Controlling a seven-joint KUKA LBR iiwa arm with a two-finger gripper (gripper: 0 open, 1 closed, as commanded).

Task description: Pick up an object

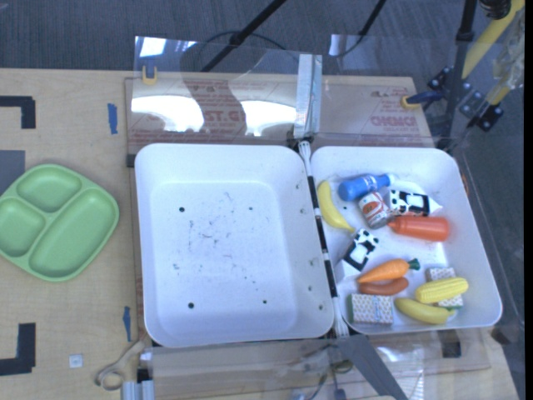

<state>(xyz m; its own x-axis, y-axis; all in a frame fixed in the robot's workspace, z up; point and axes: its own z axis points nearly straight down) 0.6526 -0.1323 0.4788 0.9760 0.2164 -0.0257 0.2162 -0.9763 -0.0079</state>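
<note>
Toys fill the right bin [479,248]: near edge has a yellow banana [425,310], corn cob [441,290] and checkered block [372,308], then a carrot [387,270] over a red sausage [385,287], with a cow-print piece [360,249] just beyond. Farther back sit an orange bottle [419,227], small can [376,209], second banana [331,207] and blue bottle [364,186]. Gripper state: cannot tell; left bin [221,182] alongside, green divided plate [54,221] far left on the bench.
</note>
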